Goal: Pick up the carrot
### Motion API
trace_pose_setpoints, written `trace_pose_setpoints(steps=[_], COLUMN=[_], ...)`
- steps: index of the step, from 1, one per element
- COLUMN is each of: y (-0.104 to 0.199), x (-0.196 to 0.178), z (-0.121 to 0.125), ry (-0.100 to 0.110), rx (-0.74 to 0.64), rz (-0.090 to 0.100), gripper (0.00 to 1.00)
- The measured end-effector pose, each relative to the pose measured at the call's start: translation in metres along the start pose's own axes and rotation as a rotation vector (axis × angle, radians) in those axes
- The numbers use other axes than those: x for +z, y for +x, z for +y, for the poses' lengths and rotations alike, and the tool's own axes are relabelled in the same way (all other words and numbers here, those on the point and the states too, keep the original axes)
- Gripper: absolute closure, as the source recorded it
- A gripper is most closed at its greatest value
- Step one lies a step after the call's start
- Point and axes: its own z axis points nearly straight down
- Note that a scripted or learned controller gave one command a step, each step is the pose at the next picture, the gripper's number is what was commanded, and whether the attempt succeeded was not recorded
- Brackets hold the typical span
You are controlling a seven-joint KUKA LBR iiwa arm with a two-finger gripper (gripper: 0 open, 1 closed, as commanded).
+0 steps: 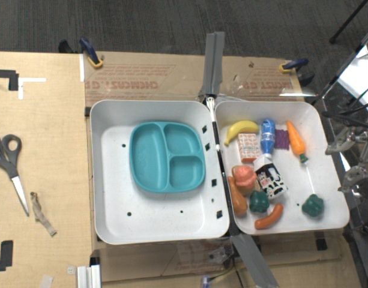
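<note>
Nearest the viewer, against the near wall of the right-hand shallow white plastic bin (328, 161), lies a red-orange sausage-shaped toy (269, 219).

Further back in that bin is the task's thing, a small orange toy carrot with a green stub (295, 138). It rests flat on the bin floor in the far right part, close to the right wall and apart from its neighbours. Its long axis runs from far to near, tilted slightly rightward, with the green stub at the near end. The arm enters from the right, so the carrot sits on the side of the clutter closest to that approach, with bare floor to its right. Whether the gripper is open or shut cannot be told from this view.

Just left of the carrot are one purple block (281, 139), one blue plastic bottle (267, 135), one yellow toy banana (241, 129) and one pink-printed small carton (248, 146). Nearer the viewer are one black-and-white cow-patterned carton (269, 180), one pink lump (244, 176) and two dark green lumps (313, 206). One long orange toy (236, 200) lies along the left wall; it is probably the likeliest thing to be mistaken for the carrot.

Beside it, the left white bin (105, 179) holds one teal three-compartment plate (168, 158). One pair of grey-handled scissors (9, 167) lies on the bench, well to the left.
</note>
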Motion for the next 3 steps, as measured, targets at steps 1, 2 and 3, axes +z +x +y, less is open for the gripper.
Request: trace_pose_setpoints(steps=[1, 2, 3], y=[0.004, -0.05, -0.125], x=[0.095, 0.176, 0.07], z=[0.001, 0.018, 0.0], ry=[-0.001, 0.0, 0.001], rx=[0.003, -0.043, 0.196], rz=[0.001, -0.002, -0.005], gripper=[0.0, 0.0, 0.0])
